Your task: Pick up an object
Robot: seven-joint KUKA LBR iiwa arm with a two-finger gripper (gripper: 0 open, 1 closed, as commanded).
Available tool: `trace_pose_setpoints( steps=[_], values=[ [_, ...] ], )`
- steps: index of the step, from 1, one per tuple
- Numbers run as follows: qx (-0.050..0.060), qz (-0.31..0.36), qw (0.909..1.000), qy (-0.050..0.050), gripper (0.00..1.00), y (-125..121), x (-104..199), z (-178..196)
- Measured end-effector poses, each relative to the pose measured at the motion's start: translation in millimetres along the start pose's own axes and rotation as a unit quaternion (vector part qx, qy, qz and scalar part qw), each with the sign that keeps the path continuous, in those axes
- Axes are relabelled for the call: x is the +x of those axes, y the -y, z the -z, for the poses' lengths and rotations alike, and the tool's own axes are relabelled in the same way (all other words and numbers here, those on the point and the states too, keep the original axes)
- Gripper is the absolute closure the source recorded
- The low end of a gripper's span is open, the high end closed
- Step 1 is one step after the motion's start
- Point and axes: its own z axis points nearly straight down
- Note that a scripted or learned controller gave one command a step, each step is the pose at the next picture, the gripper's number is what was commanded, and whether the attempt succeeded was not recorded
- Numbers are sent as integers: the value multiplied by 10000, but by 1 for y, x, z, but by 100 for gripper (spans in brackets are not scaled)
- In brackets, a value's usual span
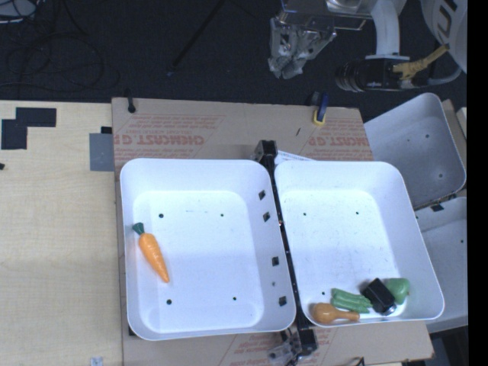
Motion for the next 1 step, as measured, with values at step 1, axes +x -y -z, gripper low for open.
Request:
trace_pose_setpoints(
  steps=[1],
  values=[
    [135,-59,9999,35,100,-16,-90,-96]
  ],
)
